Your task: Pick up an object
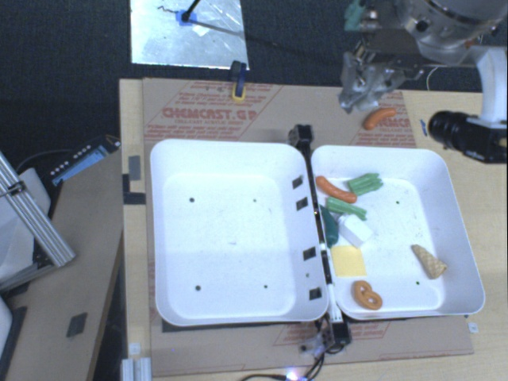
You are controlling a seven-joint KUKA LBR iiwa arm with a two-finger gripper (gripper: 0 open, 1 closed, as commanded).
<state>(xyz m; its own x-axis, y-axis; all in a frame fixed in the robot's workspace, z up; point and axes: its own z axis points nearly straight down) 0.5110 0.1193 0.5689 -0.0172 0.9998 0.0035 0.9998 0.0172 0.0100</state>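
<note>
Camera view, looking down at a slant on the bench. Two shallow white plastic bins sit side by side on a brown cardboard sheet printed with red lettering.

The left bin shows only a few dark specks on its floor. The right bin holds all the loose items but one:
- an orange sausage-shaped toy at the far left of the bin, lying at a slant;
- a green bean-pod-like piece just right of it, and a second green piece a little nearer, close below the sausage;
- a dark green piece against the bin's left wall;
- a small white block touching or just beside the dark green piece;
- a flat pale yellow square nearer still, just below the white block;
- a brown pretzel-shaped toy near the bin's near edge;
- a tan wedge-shaped piece toward the right side, well apart from the others.

A second orange sausage-shaped toy lies outside the bins, on the cardboard beyond the far edge of the right bin.

The two-finger gripper hangs above the cardboard past the right bin's far edge, just left of that outside sausage and higher. How far apart the jaws stand I cannot tell from this angle; nothing is visibly between them.

A silver foil sheet lies on the dark floor at far left.
</note>
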